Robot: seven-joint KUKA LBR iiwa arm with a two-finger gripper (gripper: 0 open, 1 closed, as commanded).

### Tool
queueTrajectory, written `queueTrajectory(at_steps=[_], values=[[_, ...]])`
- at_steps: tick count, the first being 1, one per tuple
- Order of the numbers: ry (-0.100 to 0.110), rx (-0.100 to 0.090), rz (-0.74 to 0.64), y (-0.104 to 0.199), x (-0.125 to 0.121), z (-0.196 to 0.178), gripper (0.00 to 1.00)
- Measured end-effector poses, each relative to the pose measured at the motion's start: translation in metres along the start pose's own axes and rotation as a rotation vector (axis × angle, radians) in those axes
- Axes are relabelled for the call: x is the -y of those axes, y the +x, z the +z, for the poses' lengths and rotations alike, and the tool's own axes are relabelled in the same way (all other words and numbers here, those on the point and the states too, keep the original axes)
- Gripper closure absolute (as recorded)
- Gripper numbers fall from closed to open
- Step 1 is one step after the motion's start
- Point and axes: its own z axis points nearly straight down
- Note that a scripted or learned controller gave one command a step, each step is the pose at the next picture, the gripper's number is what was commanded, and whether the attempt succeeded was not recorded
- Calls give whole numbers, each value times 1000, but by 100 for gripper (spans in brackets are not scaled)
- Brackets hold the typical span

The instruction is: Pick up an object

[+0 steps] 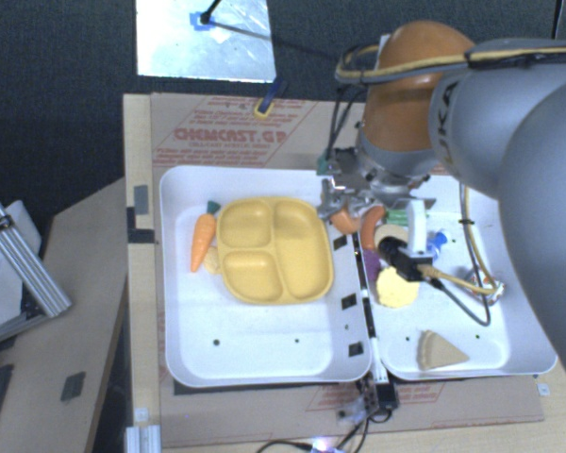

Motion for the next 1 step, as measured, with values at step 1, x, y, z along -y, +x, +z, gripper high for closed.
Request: queueTrajectory(at_steps=[1], values=[[-2, -1, 0, 12, -1, -14, 100]])
